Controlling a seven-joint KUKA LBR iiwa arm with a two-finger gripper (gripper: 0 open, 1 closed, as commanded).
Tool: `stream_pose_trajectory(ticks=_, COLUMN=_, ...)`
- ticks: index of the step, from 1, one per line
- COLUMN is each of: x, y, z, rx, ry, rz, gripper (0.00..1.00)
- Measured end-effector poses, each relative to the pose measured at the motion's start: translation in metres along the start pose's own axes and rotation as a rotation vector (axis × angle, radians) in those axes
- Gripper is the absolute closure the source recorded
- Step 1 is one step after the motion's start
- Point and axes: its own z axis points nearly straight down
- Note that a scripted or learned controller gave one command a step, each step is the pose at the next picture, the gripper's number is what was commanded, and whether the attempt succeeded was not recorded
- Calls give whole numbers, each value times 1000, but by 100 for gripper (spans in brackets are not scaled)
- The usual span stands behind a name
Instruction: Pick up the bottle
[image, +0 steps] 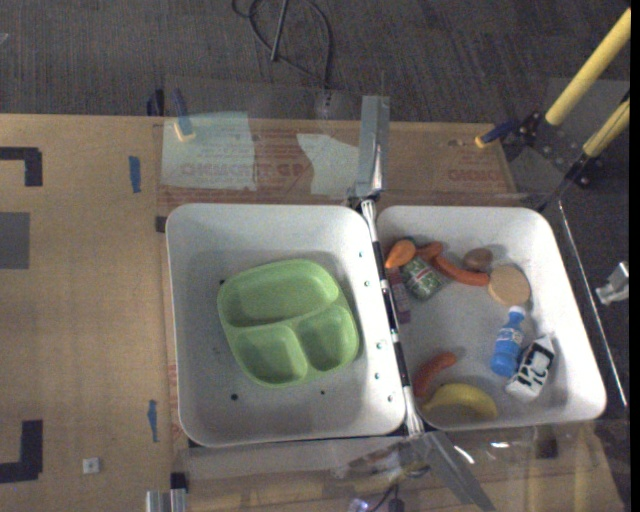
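The bottle (508, 342) is small and blue with a white cap. It lies in the right bin (575, 330), toward that bin's right side, with its cap pointing to the far side. A black-and-white carton (533, 368) touches its lower right side. A tan round disc (508, 286) sits just beyond its cap.
The right bin also holds a yellow banana (462, 402), a red sausage-like piece (434, 370), a green can (424, 279), an orange carrot (400, 252) and a red-orange stick (460, 270). In the left bin (185, 300) lies a green divided plate (288, 320). Yellow poles (590, 70) stand at the far right.
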Motion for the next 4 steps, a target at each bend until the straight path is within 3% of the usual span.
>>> stream_pose_trajectory(ticks=1, x=-7, y=32, z=-34, rx=-5, ry=-4, rz=-65, gripper=100)
stream_pose_trajectory(ticks=2, x=0, y=0, z=41, rx=1, ry=2, rz=190, gripper=100)
stream_pose_trajectory(ticks=4, x=13, y=64, z=-23, rx=-3, ry=-3, rz=367, gripper=100)
